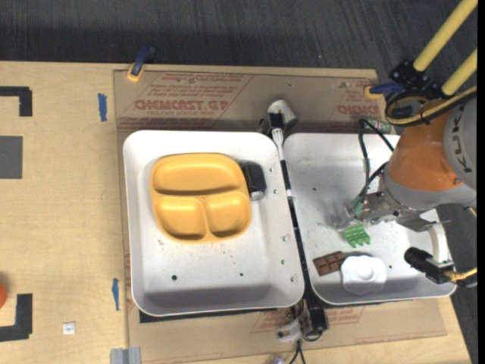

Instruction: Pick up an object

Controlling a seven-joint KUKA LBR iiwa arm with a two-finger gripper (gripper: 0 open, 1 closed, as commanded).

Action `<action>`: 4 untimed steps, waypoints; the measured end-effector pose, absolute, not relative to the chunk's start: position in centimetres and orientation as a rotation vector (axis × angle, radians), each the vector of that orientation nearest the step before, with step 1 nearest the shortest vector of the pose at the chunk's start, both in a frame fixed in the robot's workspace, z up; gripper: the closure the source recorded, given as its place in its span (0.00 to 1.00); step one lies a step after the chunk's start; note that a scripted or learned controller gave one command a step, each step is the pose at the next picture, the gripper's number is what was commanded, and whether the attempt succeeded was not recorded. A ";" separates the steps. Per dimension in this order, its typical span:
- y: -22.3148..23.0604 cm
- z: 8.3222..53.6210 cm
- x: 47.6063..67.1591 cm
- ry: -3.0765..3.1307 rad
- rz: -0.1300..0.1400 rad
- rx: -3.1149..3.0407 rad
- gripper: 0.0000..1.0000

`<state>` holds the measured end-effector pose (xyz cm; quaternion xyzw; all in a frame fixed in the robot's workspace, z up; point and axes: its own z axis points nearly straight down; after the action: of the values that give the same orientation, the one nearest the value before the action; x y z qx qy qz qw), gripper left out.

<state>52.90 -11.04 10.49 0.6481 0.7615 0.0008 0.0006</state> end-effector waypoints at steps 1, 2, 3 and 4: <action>-7.4 18.4 47.9 2.069 0.000 2.363 1.00; -7.0 18.4 48.1 1.697 -0.001 2.643 1.00; -12.4 8.5 48.0 1.689 0.001 2.648 1.00; -18.0 8.5 48.0 1.578 0.001 2.714 1.00</action>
<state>47.97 -17.96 8.53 0.8645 0.5026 0.0004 0.0013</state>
